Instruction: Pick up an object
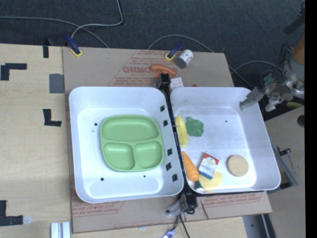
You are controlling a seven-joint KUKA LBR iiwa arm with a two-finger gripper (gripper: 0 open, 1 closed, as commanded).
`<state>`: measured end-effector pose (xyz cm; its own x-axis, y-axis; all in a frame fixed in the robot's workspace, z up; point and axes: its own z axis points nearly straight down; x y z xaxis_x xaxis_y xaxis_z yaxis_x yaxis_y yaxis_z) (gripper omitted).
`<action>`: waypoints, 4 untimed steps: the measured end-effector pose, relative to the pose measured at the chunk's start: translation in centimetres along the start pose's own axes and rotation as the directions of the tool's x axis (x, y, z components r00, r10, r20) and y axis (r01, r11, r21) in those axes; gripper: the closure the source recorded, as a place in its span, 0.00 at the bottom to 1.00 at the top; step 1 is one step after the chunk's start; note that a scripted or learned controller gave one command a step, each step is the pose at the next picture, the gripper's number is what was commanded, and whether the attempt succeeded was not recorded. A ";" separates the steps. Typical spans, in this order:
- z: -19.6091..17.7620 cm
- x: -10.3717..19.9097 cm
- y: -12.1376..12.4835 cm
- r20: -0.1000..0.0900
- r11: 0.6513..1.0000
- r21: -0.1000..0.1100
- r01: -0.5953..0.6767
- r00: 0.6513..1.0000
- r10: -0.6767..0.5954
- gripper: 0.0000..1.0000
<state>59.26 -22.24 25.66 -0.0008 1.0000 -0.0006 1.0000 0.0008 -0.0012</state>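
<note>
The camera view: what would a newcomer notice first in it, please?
First, the green divided plate lying in the left bin. Then the colourful cluster in the right bin: a carrot, a small red-and-white carton and a round tan cookie near its front edge.

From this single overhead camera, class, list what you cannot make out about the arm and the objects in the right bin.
- Gripper: small and blurred at the right bin's rim; jaws' state unreadable.
- Arm: cut off by the picture's right edge.
- Small carton: print too small to read.
- Yellow piece under the carton: partly covered, shape unclear.
- Green lump: too blurred to identify.
</note>
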 end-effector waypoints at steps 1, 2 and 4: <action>9.4 10.0 1.2 -0.003 1.000 0.002 0.002 1.000 -0.002 0.00; 16.9 11.1 0.5 0.005 1.000 -0.004 -0.002 1.000 0.002 0.00; 15.9 11.2 0.5 0.003 1.000 -0.003 -0.001 1.000 0.001 0.00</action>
<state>59.77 -11.04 9.73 0.0004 1.0000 -0.0038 1.0000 -0.0004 0.0020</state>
